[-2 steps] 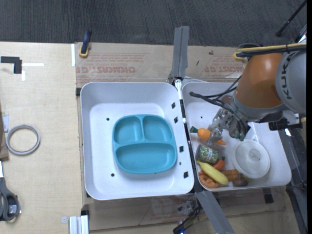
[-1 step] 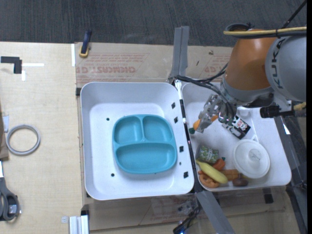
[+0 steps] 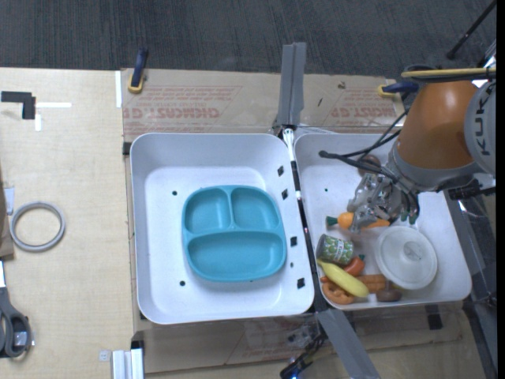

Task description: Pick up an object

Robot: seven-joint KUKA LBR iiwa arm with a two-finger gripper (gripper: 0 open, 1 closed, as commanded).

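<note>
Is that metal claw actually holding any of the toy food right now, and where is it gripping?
Cannot be told: the gripper hangs over a small orange toy carrot in the right white bin.

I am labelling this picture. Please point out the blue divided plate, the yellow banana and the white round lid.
blue divided plate (image 3: 234, 234): camera view, centre divider.
yellow banana (image 3: 344, 279): camera view, middle.
white round lid (image 3: 407, 257): camera view, top.
</note>
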